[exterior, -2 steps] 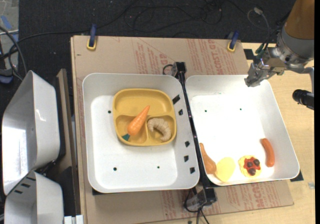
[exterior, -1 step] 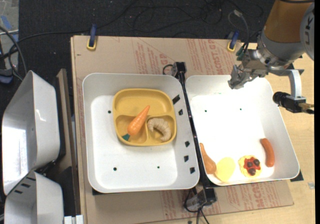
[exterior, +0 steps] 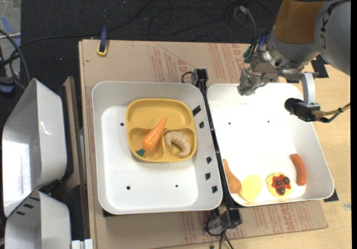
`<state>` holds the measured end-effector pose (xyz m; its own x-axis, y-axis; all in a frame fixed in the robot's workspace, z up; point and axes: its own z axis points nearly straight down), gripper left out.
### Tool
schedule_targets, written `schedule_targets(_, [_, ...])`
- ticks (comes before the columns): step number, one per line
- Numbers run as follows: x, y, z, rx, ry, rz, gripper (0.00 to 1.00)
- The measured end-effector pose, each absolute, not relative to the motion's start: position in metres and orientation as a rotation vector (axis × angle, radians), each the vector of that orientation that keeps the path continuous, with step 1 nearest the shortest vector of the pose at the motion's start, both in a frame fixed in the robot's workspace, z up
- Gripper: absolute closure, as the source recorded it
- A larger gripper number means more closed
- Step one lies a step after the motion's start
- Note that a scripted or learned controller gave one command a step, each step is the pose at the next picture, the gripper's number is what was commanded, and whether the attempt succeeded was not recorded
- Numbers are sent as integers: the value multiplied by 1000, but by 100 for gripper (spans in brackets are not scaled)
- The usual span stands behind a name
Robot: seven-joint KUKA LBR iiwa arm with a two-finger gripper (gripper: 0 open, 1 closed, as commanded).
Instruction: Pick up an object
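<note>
My gripper (exterior: 248,84) hangs over the far left corner of the right bin (exterior: 268,131), pointing down, with nothing visible between its fingers. Along the right bin's near edge lie an orange drumstick-shaped piece (exterior: 231,177), a pale yellow disc (exterior: 251,187), a small yellow tart with red and dark berries (exterior: 278,183) and an orange-red sausage (exterior: 299,168). In the left bin (exterior: 111,175) sits a yellow divided plate (exterior: 139,111) holding a carrot (exterior: 154,133) and a pale shrimp-like piece (exterior: 178,142).
A black knob on a bracket (exterior: 295,107) juts over the right bin's far right side. Black clips (exterior: 207,147) line the divider between the bins. Cables and a metal bar lie on the dark floor behind the bench. White containers (exterior: 33,136) stand at the left.
</note>
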<state>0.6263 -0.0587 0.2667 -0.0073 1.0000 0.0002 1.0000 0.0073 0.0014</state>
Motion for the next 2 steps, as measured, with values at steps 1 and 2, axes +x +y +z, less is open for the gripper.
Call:
schedule_targets(1, [635,3,265,2211,2231,3,100])
schedule_targets(2, [644,54,266,2211,2230,4,100])
